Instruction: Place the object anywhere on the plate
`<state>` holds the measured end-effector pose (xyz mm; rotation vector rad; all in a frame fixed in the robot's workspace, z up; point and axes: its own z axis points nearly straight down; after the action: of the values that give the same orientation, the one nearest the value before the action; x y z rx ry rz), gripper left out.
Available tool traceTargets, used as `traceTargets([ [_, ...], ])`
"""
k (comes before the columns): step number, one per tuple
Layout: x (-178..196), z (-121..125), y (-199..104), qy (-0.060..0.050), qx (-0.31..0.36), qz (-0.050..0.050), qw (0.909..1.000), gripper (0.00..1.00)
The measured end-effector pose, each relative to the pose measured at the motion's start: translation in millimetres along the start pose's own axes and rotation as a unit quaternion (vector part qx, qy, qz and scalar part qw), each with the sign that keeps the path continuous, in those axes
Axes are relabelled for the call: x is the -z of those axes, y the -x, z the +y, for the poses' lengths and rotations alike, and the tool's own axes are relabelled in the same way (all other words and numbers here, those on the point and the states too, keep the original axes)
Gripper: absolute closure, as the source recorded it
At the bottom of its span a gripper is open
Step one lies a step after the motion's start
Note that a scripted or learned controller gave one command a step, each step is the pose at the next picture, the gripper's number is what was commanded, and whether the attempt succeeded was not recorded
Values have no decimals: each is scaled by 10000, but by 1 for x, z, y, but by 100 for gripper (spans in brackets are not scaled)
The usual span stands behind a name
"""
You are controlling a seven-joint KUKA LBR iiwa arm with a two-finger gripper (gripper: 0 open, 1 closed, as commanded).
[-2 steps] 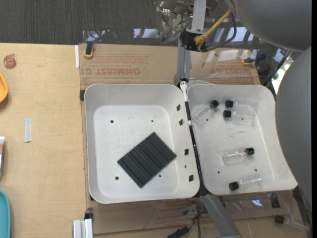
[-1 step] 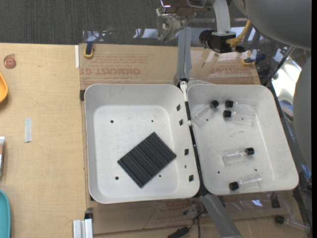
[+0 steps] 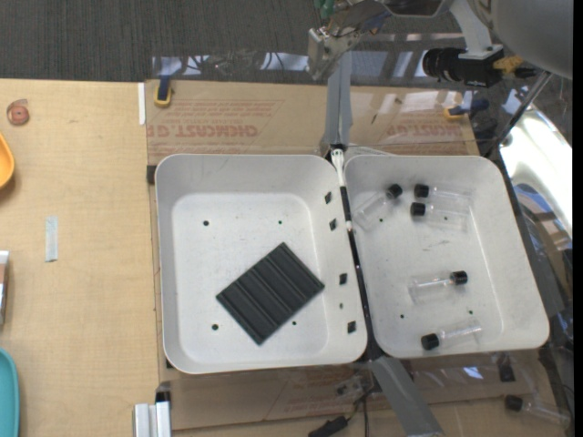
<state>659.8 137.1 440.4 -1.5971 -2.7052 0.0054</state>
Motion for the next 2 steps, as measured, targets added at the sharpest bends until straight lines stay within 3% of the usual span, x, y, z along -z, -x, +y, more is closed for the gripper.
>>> traceTargets([
  [2, 16, 1, 2, -16, -3, -23, 10000, 100],
])
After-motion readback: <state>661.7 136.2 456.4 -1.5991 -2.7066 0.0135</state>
